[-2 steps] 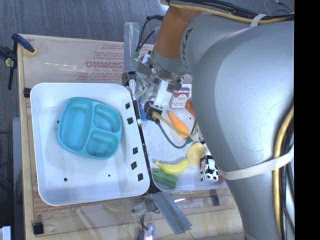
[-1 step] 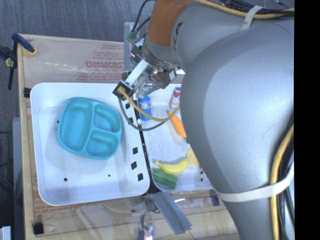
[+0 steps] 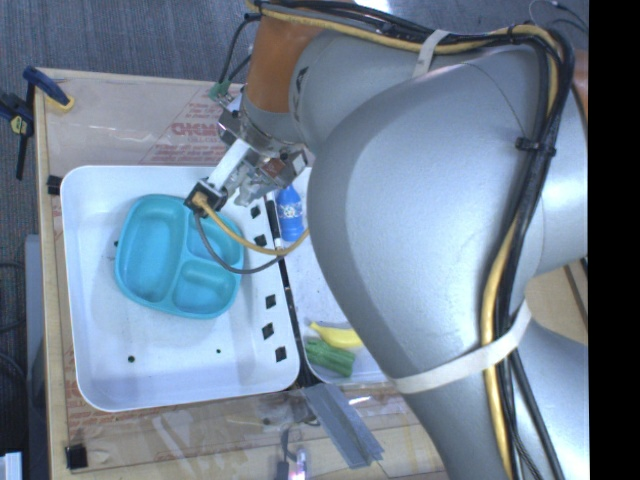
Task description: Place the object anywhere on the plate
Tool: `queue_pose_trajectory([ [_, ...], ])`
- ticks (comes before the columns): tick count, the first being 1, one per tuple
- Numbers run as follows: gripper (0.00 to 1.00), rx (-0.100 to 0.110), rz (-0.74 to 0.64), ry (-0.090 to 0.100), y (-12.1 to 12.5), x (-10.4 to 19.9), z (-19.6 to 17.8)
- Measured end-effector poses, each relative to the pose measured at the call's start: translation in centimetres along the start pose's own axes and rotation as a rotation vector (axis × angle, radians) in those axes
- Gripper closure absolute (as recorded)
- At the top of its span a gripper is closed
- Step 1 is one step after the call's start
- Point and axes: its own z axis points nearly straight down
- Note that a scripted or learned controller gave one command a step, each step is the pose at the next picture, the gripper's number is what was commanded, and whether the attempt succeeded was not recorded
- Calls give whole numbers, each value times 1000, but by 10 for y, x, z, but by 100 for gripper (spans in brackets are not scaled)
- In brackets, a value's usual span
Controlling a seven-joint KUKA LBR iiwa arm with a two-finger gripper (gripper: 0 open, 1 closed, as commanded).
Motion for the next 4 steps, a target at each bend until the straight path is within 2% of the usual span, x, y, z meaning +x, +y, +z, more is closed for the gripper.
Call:
queue_pose_trajectory([
  [1,100,-2,288,2,-29,-1,10],
  [2,100,-3,535,4,-39,15,9],
  [3,100,-4,482,5,-82,69,13],
  [4,100,-5,494,4,-117,103,-58],
])
